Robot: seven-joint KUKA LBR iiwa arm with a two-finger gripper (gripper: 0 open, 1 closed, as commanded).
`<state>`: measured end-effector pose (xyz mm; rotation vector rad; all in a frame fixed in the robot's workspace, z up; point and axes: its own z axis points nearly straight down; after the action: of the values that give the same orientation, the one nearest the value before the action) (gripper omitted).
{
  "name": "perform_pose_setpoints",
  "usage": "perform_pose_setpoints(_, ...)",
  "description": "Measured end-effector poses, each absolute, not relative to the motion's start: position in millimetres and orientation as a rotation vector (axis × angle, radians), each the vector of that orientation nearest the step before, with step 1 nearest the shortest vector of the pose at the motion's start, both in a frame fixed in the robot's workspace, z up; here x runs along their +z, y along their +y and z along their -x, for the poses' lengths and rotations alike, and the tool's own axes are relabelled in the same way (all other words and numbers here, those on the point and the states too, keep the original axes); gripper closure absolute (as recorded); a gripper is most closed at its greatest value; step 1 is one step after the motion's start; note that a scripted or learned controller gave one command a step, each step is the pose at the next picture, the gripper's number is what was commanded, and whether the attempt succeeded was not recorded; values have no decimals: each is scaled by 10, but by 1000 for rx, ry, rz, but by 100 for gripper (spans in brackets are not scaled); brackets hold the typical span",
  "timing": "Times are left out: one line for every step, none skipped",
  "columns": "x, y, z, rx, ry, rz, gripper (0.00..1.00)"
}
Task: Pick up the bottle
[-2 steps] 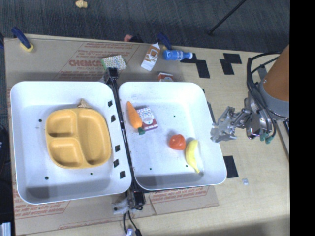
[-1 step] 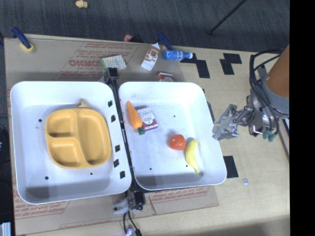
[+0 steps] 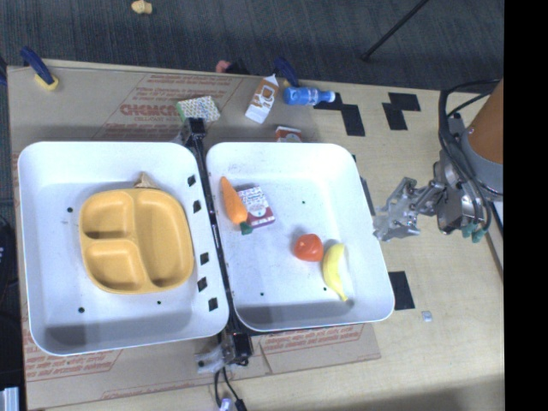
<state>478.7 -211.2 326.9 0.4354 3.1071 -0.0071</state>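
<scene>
Just off the right rim of the right bin, the pincer [image 3: 387, 217] hangs above bare bench, its metal fingers pointing left toward the bin; nothing sits between them, but how far apart they stand cannot be told from this slanted view. Behind it the grey arm [image 3: 467, 182] enters from the right, with its orange band [image 3: 490, 131] at the frame's edge. Largest of all is the bench [image 3: 428, 332], tan, with black tape squares on its right part and printed cardboard under the bins. On it lie two shallow white bins side by side, touching along their inner rims. The left bin [image 3: 43, 229] holds a yellow divided plate [image 3: 137, 240], flat near its middle. The right bin [image 3: 360, 178] holds four smaller things: a yellow banana [image 3: 334, 272] toward the lower right, a round red tomato [image 3: 308, 247] just beside it on the left, an orange carrot [image 3: 233, 201] near the left wall, and a small printed carton [image 3: 256, 207] touching the carrot's right side. The bottle [image 3: 306, 97], blue with a clear end, lies on its side on the bench beyond the right bin's far rim, outside both bins and well apart from the pincer. Beside it on the left lies a small white carton [image 3: 262, 99].
</scene>
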Motion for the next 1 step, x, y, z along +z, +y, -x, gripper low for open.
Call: perform_pose_setpoints(1383, -2086, -4760, 1, 3045, -788, 100)
